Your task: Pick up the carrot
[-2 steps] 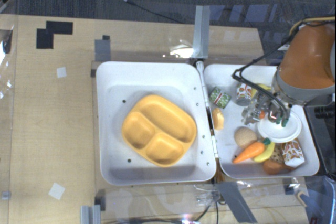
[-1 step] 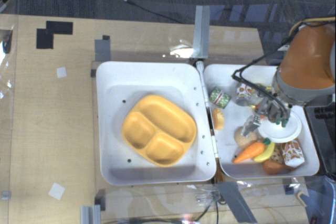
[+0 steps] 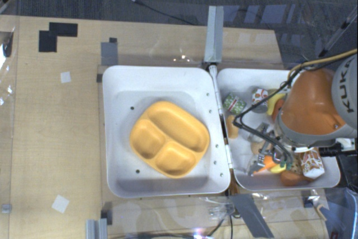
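Seen from above, a pale wooden bench (image 3: 50, 137) carries two shallow white bins side by side, with dark ribbed flooring beyond its far edge. Low in the right bin (image 3: 246, 179), near its front wall, the gripper (image 3: 267, 160) reaches down among a cluster of small items. Its dark metal fingers are cluttered by cables and by the objects around them, so whether they are spread or closed cannot be told. Just beside the fingertips lies a small orange piece that appears to be the carrot (image 3: 269, 164), resting on the bin floor; it is not clear that anything grips it. To its right sit a brownish-red rounded item (image 3: 291, 178) and a white packet with red print (image 3: 312, 164). Above the gripper, the arm's large orange band (image 3: 310, 101) covers much of the bin, with a black cable (image 3: 246, 115) looping off it. Farther back lie a green packet (image 3: 234, 103), a white and red item (image 3: 259, 95) and a yellow piece (image 3: 274, 102). In the left bin (image 3: 117, 176), a yellow tray (image 3: 169, 137) with three compartments rests near the middle. Black tape squares (image 3: 56, 35) mark the bench's far left.
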### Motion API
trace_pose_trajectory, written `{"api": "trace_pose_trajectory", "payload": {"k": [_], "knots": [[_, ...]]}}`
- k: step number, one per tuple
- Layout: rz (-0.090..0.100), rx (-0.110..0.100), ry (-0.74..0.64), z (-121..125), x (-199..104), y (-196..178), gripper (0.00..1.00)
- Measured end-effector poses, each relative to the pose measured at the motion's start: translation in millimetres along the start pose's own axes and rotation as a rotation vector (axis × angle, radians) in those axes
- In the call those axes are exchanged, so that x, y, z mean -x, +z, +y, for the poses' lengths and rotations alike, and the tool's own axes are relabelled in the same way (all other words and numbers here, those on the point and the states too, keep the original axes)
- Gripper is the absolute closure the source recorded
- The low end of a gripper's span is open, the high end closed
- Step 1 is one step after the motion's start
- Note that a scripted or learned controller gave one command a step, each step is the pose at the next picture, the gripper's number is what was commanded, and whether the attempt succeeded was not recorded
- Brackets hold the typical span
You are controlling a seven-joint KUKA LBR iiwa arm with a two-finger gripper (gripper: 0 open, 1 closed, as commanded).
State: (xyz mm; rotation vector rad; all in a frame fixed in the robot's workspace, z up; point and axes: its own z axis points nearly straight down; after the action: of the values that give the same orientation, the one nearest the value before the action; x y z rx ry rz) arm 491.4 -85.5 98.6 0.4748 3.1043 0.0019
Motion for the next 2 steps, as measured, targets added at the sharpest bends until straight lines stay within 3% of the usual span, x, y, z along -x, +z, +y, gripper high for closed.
{"api": "trace_pose_trajectory", "payload": {"k": [1,2], "knots": [[-0.014,0.002,-0.005,2.1,4.4,-13.9,1.00],[-0.008,0.000,-0.329,1.5,-1.2,-1.5,1.00]]}}
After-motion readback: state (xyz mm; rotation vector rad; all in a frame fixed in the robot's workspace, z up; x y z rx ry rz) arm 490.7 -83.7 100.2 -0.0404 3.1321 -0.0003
